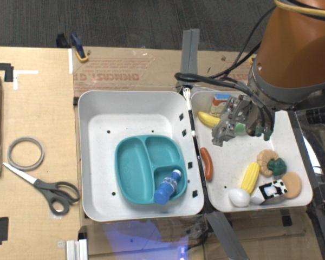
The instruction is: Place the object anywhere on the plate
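Two bins side by side on the bench [32, 91]: in the left bin [97, 112] a plate [135, 161] with a bottle [167, 187] in its near right compartment; in the right bin [292, 140] banana [208, 118] behind, sausage [207, 163] left, corn [249, 177] and egg [239, 197] in front; left on the bench, tape roll [25, 153] behind scissors [46, 187].

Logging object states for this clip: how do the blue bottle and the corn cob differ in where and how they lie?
The blue bottle lies in the left bin, on the teal plate, in its small lower-right compartment; the corn cob lies in the right bin, on the bin floor. The bottle is blue with a white cap; the cob is yellow. The bottle lies apart from other items; the cob lies close to a white egg. Both lie on their sides, tilted alike.
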{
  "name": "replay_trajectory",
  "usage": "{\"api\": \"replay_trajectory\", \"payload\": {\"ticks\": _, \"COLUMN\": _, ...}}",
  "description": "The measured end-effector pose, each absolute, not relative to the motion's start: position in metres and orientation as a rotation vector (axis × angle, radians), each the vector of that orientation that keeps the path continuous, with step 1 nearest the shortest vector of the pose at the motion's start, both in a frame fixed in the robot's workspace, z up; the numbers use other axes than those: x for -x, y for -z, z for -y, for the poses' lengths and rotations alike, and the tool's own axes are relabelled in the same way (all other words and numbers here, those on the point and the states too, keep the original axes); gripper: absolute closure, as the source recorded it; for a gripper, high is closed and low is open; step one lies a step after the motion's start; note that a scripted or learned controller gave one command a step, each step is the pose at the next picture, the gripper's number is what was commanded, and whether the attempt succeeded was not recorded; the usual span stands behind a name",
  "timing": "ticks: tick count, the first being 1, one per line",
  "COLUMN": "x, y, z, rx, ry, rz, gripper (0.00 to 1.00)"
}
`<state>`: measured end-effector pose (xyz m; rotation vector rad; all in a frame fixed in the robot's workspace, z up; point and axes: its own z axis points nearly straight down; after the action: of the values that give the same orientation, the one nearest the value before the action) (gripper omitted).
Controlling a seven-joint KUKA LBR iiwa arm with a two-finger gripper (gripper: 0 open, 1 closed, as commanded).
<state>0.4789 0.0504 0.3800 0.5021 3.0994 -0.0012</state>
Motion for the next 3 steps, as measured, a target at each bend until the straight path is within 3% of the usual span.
{"api": "replay_trajectory", "payload": {"ticks": 1, "x": -0.505, "y": -0.332, "z": -0.1, "rx": -0.294, "ry": 0.001, "rz": -3.127, "gripper": 1.0}}
{"api": "replay_trajectory", "payload": {"ticks": 2, "x": -0.513, "y": -0.397, "z": -0.102, "rx": -0.737, "ry": 0.001, "rz": -3.052, "gripper": 1.0}}
{"api": "replay_trajectory", "payload": {"ticks": 3, "x": -0.488, "y": -0.326, "z": -0.109, "rx": -1.026, "ry": 0.002, "rz": -2.97, "gripper": 1.0}}
